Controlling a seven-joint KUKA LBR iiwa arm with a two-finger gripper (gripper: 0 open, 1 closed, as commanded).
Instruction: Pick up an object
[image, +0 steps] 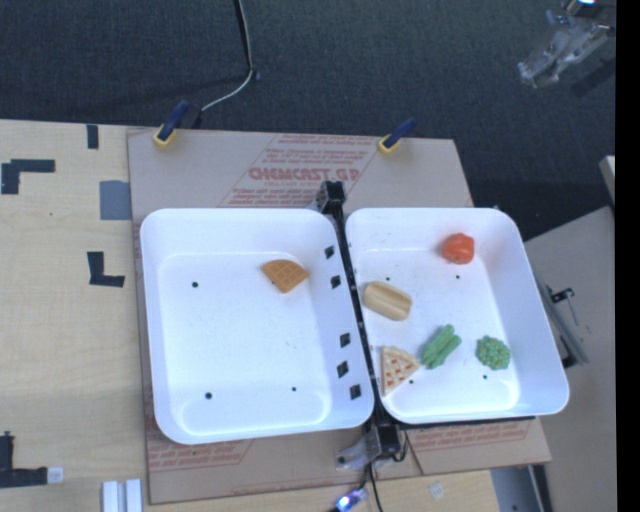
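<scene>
Two shallow white bins sit side by side on a brown cardboard sheet (300, 175) in the middle of the frame. The left bin (180, 400) carries a single item — an orange-brown wedge (285, 274), like a piece of toast or waffle, lying in its upper right part near the divider.

The right bin (530, 390) bears five items. A red tomato-like ball (458, 248) rests in the upper right area. A tan bread roll (387, 300) lies at the left side, just beside the dividing rim. Below it, in the lower left corner, sits a triangular waffle-patterned slice (398, 368). To its right lies a green elongated vegetable (440, 346), tilted, and further right, apart from it, a green broccoli-like clump (492, 352).

The gripper (565, 45) appears in the upper right corner of the frame, well apart from both bins, over the dark floor — it is blurred, and whether its jaws are apart or together cannot be told. Nothing can be made out between them.

Two yellow-and-blue clamps (172, 122) pin the cardboard's top edge.
</scene>
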